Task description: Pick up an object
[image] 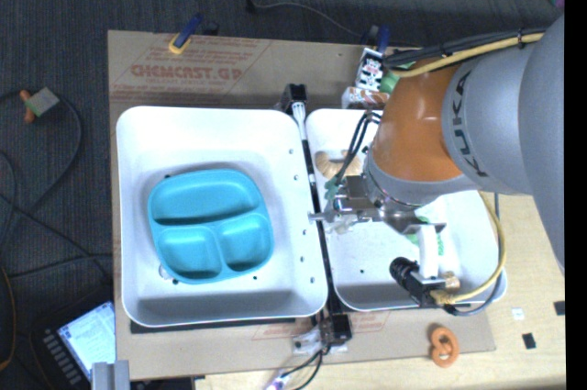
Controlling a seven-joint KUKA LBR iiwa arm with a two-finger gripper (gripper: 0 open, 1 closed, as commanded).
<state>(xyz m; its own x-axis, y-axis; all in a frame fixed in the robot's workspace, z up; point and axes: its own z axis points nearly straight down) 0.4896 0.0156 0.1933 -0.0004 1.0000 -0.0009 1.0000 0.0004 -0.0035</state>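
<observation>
I see my gripper (341,206) low in the right bin (362,273) by its left wall, grasp state I cannot tell, small tan object (325,163) near it, blue divided tray (211,223) in the left bin (133,140).

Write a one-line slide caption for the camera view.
The arm holds its tool over the right bin, while a blue divided plate lies in the left bin.

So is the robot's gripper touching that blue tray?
Apart. The camera view shows the gripper over the right bin and the blue tray in the left bin, white wall between them.
</observation>
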